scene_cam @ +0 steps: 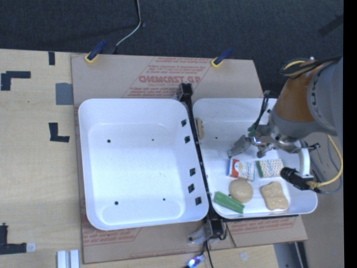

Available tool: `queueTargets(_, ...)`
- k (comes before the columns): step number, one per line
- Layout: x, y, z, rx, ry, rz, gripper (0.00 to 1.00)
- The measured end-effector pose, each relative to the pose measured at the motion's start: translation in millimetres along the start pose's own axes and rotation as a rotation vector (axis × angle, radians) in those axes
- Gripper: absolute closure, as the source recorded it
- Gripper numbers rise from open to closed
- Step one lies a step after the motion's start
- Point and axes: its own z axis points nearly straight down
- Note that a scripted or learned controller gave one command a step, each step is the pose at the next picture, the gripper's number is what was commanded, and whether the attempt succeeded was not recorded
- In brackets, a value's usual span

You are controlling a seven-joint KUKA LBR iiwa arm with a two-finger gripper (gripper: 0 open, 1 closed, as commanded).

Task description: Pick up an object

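hovering over the right bin [223, 116], the gripper [241, 147] shows fingers apart, nothing between them. red-and-white packet [242, 169] lies just below the fingertips; next comes lowering, then closing.

**Right bin contents: five loose objects, near end**

All items lie in the right bin [223, 116], grouped toward its near edge. A green bar-shaped object [228, 202] rests slantwise at the near-left corner. Just beside it sits a round tan lump [241, 190]. A tan, bread-like block [274, 196] lies to the right, apart from the lump. Behind these lie a flat red-and-white packet [242, 169] and a small white patterned packet [269, 167], side by side.
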Motion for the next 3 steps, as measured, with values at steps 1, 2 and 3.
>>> queueTargets(1, 0, -82, 23, -0.015, -0.004, 0.005, 0.0)
queueTargets(2, -47, -60, 23, -0.015, -0.003, 0.002, 0.0)
queueTargets(3, -62, 17, 21, -0.018, -0.007, -0.001, 0.0)
